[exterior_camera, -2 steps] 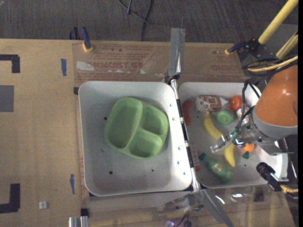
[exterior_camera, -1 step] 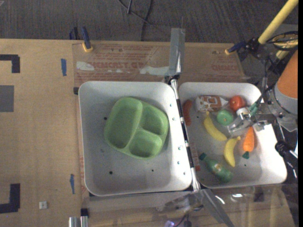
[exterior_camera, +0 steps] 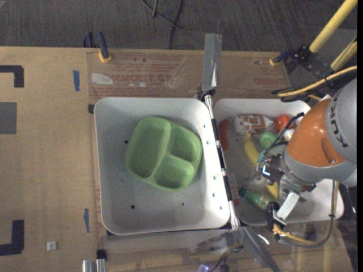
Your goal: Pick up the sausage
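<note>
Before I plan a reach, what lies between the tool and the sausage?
In the camera view, a yellow toy lies between the tool and the sausage.

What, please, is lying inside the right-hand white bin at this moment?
The right bin holds a reddish sausage by its left wall, a packet, a tomato, a banana, a green piece and a small bottle. The arm covers the rest.

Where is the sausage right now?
The sausage lies in the right bin, at its left wall near the far corner, just left of a small packet and above a banana.
</note>
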